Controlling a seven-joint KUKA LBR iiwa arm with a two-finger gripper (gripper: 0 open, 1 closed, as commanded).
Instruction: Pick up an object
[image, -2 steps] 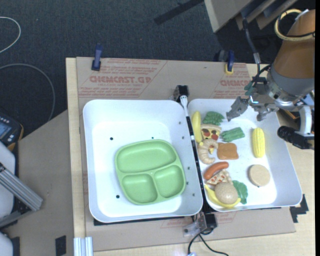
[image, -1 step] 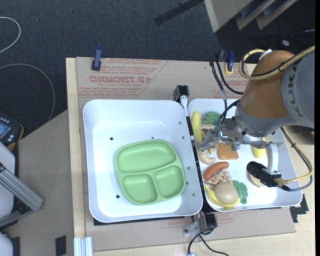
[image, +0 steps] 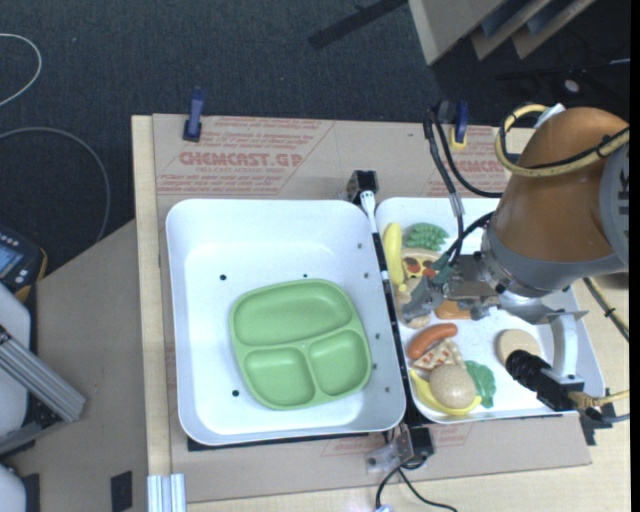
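Observation:
The right bin (image: 425, 207) holds several toy foods. A yellow banana (image: 393, 250) lies along its left wall, with a green bunch (image: 427, 236) beside it. Nearer the front are a red sausage (image: 433, 336), a pizza slice (image: 438, 356), a beige ball (image: 452, 383) resting on a yellow curved piece (image: 430, 396), and a green leaf (image: 482, 380). A tan round piece (image: 514, 340) lies to the right. My gripper (image: 425, 298) is low in this bin, just right of the banana and above the sausage. The arm hides what lies under it.
The left bin (image: 200, 300) holds a green divided plate (image: 300, 342). A black clip (image: 362, 184) sits at the back where the two bins meet. The orange and grey arm (image: 560, 200) covers the right bin's back right part.

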